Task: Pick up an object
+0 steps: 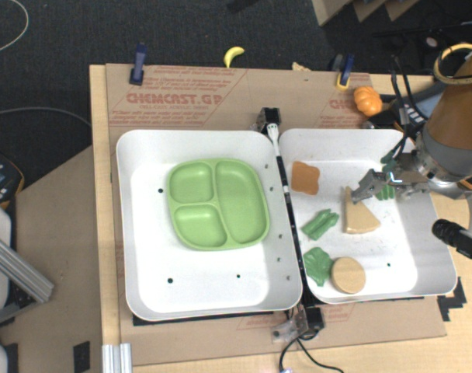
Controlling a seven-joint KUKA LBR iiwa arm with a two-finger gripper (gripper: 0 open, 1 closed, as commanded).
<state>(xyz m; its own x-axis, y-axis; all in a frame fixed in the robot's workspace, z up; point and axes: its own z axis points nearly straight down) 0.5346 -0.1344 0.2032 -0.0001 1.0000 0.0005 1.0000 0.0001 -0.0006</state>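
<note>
A round tan disc (348,275) lay nearest in the right white bin (422,274). The brown board surface (182,98) read "CHEMCAST". The claw (366,190) hung spread above a tan wedge (361,220).

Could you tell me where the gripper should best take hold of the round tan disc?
Probably across the disc's rim from straight above: it lies flat. Close on the upper and lower edges, since the green piece touches its left side.

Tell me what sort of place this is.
Probably a robotics lab test bench: two white bins clamped to a board, toy food such as a cookie beside a green plate, and loose cables on a dark floor.
</note>
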